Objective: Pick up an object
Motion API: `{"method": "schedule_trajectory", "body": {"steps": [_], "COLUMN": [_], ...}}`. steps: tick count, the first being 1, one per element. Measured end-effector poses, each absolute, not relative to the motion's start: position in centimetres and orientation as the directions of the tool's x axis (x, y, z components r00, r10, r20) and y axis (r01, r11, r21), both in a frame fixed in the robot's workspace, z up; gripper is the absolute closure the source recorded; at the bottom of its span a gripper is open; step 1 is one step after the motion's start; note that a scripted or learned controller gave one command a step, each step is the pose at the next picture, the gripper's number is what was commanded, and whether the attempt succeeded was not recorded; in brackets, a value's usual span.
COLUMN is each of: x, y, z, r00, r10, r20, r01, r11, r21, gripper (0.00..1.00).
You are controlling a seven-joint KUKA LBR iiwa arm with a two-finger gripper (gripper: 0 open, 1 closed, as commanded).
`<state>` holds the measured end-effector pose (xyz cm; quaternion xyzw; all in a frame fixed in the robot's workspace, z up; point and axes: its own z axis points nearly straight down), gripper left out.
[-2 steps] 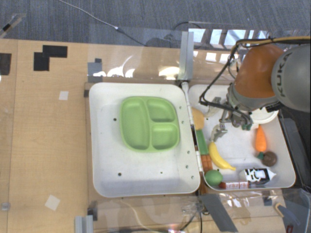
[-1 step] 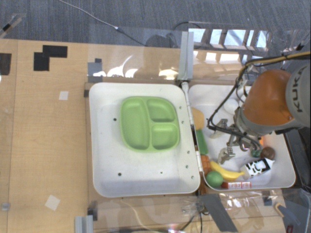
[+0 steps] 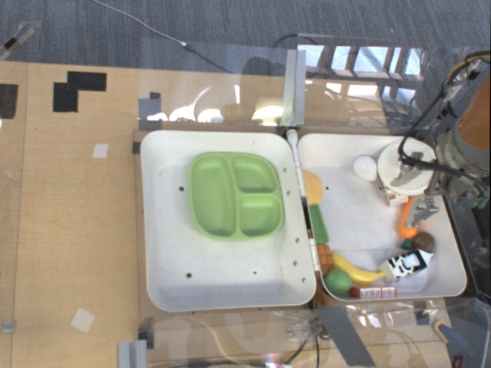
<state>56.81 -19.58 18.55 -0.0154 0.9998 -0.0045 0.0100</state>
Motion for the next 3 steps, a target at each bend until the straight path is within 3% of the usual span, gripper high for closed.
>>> {"method": "schedule_trajectory", "body": {"steps": [1,2,3], "x": [60.8,59.0,59.7], "y": [-18.2,-17.5,-17.3], "z": [9.7,9.0,10.6], "r00": [-0.993,-0.994,-0.993], "r10": [-0.114,-0.111,-0.116], "r20": [-0.011,-0.016,-0.036], "r01": [-0.114,-0.111,-0.116], "r11": [0.993,0.994,0.993], "r21": [-0.003,-0.005,-0.010], "gripper": [0.00,0.00,1.00]}}
